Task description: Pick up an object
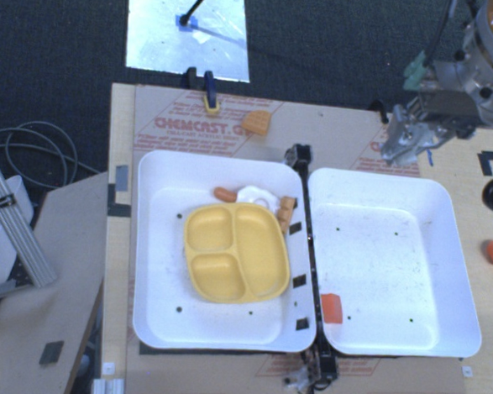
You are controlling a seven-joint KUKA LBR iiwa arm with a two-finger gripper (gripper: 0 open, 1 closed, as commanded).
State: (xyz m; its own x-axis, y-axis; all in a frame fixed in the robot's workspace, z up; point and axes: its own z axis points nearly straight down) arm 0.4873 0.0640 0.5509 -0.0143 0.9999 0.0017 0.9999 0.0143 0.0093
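Nearest, a small orange-red block (331, 307) waits in the right white bin (457, 249) while the claw (399, 149), grip unreadable, hovers beyond, needing descent.

A smooth, slightly glossy plastic is seen in the yellow divided tray (236, 253), which lies well to the lower left of the gripper (399, 149). Both white bins look like smooth moulded plastic with a soft sheen; the floor of the right bin (393, 270), just below the gripper, is marked with fine dark specks, while the left bin (162, 253) looks cleaner. The gripper is finished in bare, shiny metal. A matt, printed brown paper covering is seen on the board (192, 129) to its left. Farther to the upper left, a bright reflective metal sheet (189, 28) lies on dark, rough carpet (54, 52). The orange block (331, 308), far below the gripper, looks matt.
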